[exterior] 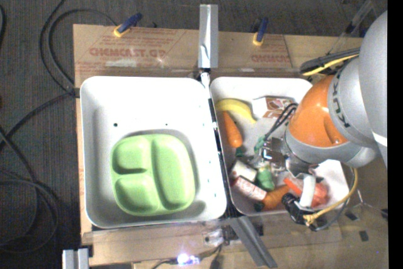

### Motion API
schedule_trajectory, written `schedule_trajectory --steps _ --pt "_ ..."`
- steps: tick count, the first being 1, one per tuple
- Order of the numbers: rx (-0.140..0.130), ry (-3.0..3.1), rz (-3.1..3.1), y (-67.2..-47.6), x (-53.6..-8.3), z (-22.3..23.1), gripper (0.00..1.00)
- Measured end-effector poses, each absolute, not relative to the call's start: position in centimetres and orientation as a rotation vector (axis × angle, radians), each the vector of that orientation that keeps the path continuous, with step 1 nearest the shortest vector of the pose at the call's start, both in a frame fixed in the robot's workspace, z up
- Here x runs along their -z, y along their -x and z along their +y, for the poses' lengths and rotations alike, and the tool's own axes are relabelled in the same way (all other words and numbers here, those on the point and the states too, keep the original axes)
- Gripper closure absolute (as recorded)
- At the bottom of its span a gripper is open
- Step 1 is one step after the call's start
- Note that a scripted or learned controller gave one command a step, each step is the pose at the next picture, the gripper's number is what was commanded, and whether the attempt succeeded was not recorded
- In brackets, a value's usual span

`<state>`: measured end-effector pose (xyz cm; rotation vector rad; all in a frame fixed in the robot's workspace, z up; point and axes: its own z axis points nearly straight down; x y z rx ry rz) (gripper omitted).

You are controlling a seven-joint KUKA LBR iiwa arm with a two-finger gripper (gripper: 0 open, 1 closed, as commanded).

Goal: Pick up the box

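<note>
The banana [236, 109] lay at the far end of the right bin [343, 176] and serves as the marker for everything else. The box [275, 104], brown and white with printing on it, sat just to the right of the banana against the same far wall. Its right end was hidden under the orange band of the arm [318, 120]. Nothing was gripping the box, and it rested apart from the pincer.

The pincer [272, 151] hung below and to the right of the banana, over the cluttered middle of the bin and nearer the camera than the box. Whether it was spread or pressed together could not be told, because the wrist covered it from above.

An orange carrot [232, 130] lay just below the banana, pointing toward the near wall. Further below the banana were a red-and-white packet [247, 185] and a small green item [265, 178] beside it. A second carrot [274, 199] rested close to the near wall. A red object [320, 193] showed below and well to the right of the banana, partly behind the wrist.

Left of the banana, across the shared rims, stood the left bin [94, 97]. It held a green divided plate [153, 173], well apart from the banana. Above the banana, on the cardboard-covered tabletop [126, 53], a blue and yellow clamp [259, 30] gripped the far edge.
</note>
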<state>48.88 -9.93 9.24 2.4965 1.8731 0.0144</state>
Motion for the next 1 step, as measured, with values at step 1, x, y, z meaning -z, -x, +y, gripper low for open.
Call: schedule_trajectory --steps 1 --pt "0.008 -2.670 1.656 -48.77 -18.27 -6.09 1.00"
